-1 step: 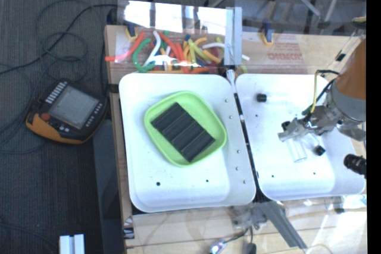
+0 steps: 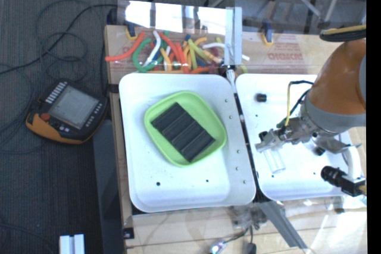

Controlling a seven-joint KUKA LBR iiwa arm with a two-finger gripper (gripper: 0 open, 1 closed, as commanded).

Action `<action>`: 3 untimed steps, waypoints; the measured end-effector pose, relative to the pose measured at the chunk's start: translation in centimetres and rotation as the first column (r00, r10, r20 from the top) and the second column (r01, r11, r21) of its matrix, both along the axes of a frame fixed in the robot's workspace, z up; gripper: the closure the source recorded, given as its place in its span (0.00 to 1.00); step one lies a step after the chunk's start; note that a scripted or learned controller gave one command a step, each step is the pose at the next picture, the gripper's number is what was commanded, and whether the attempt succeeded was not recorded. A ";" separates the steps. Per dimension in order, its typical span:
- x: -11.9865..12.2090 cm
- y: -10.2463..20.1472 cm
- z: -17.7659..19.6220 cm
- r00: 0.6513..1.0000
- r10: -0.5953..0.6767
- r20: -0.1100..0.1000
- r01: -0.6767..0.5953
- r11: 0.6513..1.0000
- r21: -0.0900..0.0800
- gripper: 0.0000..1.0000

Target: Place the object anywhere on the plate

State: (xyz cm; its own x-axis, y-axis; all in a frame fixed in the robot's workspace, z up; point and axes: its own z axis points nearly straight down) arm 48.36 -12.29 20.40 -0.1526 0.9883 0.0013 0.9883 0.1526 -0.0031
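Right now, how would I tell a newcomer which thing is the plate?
Find the left white bin of the two on the bench. In its middle lies the plate, lime green, squarish with rounded corners. It alone there is coloured, and a dark ribbed slab rests flat on it.

Two white bins [image 2: 238, 187], one green plate [image 2: 156, 113], one dark ridged block [image 2: 183, 131]

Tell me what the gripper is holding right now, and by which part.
Cannot be told. The gripper sits low over the right bin, and no object shows clearly in it. The dark ridged block lies on the green plate.
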 end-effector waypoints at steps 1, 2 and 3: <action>0.1 0.1 0.8 1.000 0.001 -0.002 -0.001 1.000 0.002 1.00; 0.1 0.2 1.6 1.000 0.003 -0.003 -0.003 1.000 0.003 1.00; 0.2 0.3 2.4 1.000 0.005 -0.005 -0.005 1.000 0.005 1.00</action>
State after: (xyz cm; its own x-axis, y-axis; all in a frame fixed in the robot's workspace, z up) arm 48.58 -11.96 22.83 -0.1572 0.9875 0.0065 0.9875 0.1572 -0.0069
